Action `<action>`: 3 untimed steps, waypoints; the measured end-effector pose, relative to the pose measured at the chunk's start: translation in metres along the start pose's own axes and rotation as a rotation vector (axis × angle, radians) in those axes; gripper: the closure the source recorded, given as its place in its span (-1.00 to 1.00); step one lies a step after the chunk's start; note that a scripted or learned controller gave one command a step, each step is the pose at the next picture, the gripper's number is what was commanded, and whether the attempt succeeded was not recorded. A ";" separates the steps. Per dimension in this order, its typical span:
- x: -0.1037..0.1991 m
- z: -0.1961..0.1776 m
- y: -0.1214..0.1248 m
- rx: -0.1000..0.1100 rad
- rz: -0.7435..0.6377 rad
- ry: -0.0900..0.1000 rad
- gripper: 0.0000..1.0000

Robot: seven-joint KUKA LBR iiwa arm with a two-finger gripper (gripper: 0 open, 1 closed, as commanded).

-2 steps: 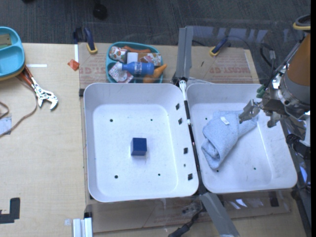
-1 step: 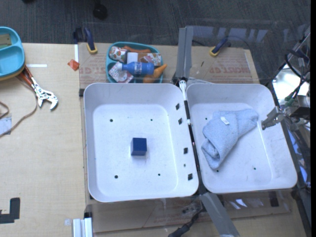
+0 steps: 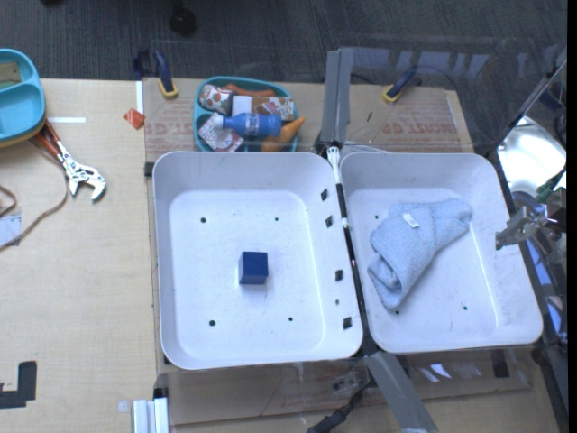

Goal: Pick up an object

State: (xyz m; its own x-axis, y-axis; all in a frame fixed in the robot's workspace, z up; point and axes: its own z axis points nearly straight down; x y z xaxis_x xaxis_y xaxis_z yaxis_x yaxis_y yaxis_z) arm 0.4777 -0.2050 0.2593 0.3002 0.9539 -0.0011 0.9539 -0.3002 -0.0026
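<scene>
The gripper (image 3: 527,224) is showing at the right bin's (image 3: 505,332) far right rim; how its jaws are standing I cannot tell, and nothing is visibly held. A blue block (image 3: 254,268) is lying mid left bin (image 3: 180,332). A crumpled grey cloth (image 3: 415,246) is lying in the right bin. Behind, a teal tray (image 3: 206,93) of oddments is sitting on the wooden bench (image 3: 72,287), a wrench (image 3: 77,174) lying to its left.

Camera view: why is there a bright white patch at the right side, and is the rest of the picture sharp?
In the camera view, the bright patch looks like glare off something shiny by the right bin, washing out detail there. The blue block and grey towel are reasonably sharp, with soft, faint shadows; the bin edges bow slightly, suggesting lens distortion.
</scene>
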 end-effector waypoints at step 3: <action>0.110 0.089 0.071 0.001 0.052 0.000 1.00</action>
State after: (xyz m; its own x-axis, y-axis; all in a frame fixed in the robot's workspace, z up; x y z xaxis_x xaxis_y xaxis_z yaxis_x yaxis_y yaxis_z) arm 0.5783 -0.1211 0.1695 0.3491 0.9371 -0.0017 0.9371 -0.3491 -0.0031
